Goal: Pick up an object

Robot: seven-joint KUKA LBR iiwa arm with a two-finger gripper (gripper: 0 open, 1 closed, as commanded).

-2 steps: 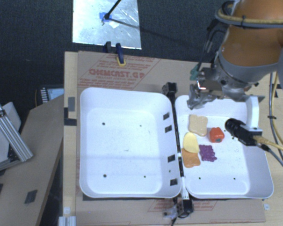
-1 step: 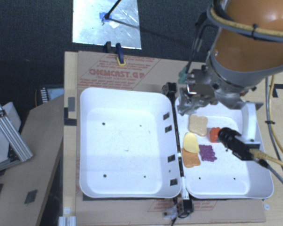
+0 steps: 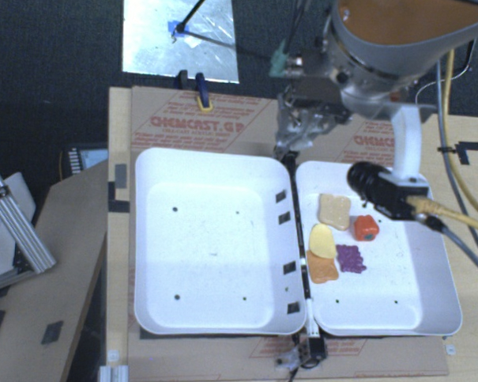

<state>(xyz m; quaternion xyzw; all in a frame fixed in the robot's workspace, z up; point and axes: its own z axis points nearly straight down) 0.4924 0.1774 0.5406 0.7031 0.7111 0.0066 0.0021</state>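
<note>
My gripper (image 3: 292, 146) hangs over the back edge where the two bins meet, above the divider. Nothing shows between its fingers. In the right bin (image 3: 423, 313) lie a beige bread-like piece (image 3: 335, 209), a small red-orange object (image 3: 366, 227), a yellow piece (image 3: 322, 240), an orange piece (image 3: 322, 269) just in front of the yellow one, and a purple cluster (image 3: 351, 258). They sit in a group near that bin's left side, in front of and to the right of the gripper. The arm's grey and orange body (image 3: 396, 27) fills the upper right.
The left bin (image 3: 213, 240) is to the gripper's left. A black cylinder on a white bracket (image 3: 381, 188) reaches over the right bin's back. Black clips (image 3: 291, 268) line the divider. Cables (image 3: 451, 215) run at the right. A shiny plate (image 3: 182, 33) lies behind the bench.
</note>
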